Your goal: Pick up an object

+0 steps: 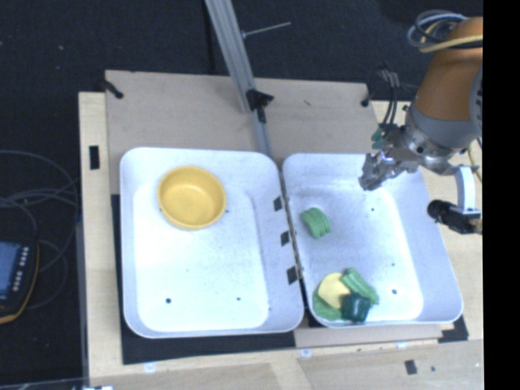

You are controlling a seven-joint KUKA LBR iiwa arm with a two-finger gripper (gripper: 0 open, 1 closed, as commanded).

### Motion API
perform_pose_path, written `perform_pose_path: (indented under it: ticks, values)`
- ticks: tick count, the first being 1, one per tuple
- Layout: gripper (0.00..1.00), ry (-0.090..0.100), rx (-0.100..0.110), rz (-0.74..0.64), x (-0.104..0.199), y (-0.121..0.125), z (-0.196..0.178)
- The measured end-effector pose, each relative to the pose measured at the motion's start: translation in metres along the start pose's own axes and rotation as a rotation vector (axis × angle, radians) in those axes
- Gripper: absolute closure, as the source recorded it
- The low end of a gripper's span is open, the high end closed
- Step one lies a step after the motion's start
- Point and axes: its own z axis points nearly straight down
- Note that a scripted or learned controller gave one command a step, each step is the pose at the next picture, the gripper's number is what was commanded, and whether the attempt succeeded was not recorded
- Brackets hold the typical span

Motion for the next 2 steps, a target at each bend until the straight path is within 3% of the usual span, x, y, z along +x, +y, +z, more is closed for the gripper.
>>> perform_pose_path:
  ticks: [2]
  values:
    - [1.0,0.0,0.001,0.0,0.1,0.012,0.011]
